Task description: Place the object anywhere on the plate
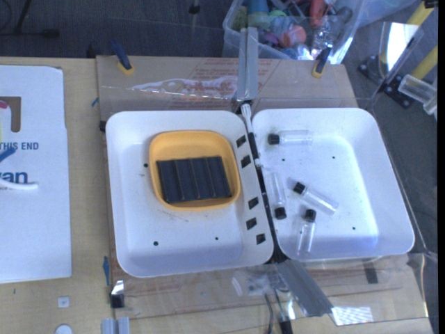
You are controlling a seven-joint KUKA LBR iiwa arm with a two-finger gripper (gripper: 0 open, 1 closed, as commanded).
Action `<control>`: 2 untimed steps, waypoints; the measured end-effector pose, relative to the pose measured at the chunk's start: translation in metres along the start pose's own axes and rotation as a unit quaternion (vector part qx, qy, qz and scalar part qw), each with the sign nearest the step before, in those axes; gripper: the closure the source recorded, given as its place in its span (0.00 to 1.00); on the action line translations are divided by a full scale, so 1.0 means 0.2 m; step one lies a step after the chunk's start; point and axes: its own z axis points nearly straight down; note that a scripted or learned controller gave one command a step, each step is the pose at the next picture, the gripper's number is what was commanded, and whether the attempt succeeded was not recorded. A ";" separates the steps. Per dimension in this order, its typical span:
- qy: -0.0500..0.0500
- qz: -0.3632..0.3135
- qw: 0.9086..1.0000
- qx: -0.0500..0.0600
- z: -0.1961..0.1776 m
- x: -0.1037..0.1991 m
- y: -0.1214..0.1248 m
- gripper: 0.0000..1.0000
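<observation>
A yellow, rounded-square plate (191, 143) sits in the left white bin (132, 214). A black ribbed rectangular slab (194, 179) lies flat on the plate and covers most of its lower half. In the right white bin (365, 179) lie several clear vials with black caps. One vial (290, 138) is near the back, one (314, 197) is in the middle, one (306, 229) is toward the front, and one (277, 199) lies along the left wall.
A row of black clips (249, 186) runs down the seam between the bins. A white printed board (31, 172) lies left of the bins. A clear tub of colourful items (295, 12) stands behind the bench.
</observation>
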 end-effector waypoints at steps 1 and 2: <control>0.002 -0.091 0.996 0.002 -0.10 -0.03 -0.01 1.00; 0.003 -0.200 0.980 0.002 -0.14 0.04 -0.14 1.00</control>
